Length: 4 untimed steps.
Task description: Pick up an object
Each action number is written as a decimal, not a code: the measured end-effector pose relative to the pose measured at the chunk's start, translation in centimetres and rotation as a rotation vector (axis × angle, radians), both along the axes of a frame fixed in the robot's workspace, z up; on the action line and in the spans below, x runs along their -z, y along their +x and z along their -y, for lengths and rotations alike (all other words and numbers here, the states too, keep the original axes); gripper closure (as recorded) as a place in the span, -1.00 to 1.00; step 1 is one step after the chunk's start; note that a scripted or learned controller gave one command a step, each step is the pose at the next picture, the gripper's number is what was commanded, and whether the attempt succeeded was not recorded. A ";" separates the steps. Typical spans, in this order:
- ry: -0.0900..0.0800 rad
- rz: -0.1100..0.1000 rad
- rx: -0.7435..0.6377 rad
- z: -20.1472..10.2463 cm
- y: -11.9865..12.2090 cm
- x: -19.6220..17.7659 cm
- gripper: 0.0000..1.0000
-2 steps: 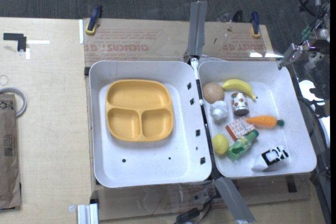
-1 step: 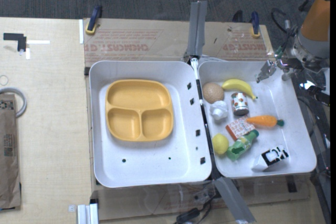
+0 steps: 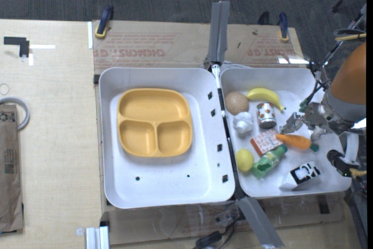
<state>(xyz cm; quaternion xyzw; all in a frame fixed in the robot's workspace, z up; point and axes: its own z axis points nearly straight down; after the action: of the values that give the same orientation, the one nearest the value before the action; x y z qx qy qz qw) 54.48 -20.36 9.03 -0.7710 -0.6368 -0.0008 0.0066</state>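
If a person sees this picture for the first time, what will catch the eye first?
Most likely the yellow tray with three compartments, lying alone in the left bin. Next comes the colourful clutter in the right bin: a banana at the back, a lemon, a green bottle and a carrot. The gripper hangs just above the carrot.

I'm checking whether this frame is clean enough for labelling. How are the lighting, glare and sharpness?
Camera view: lighting is even and soft, shadows faint under the yellow divided plate; mild glare on the white right bin rim; small items like the orange carrot look slightly soft; the grey arm's gripper is too blurry to read.
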 end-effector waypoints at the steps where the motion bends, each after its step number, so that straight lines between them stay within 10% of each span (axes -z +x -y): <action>1: -0.010 0.005 -0.008 -0.4 -0.2 -0.1 -1.00; 2: -0.010 0.007 -0.190 -1.3 -5.8 -0.1 -1.00; 3: -0.010 0.007 -0.187 -1.3 -5.8 -1.0 1.00; 4: -0.012 0.008 -0.248 -3.6 1.2 -16.0 1.00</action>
<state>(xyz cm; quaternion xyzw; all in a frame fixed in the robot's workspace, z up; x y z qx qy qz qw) 55.64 -16.80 25.02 -0.6861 -0.7275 0.0007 -0.0006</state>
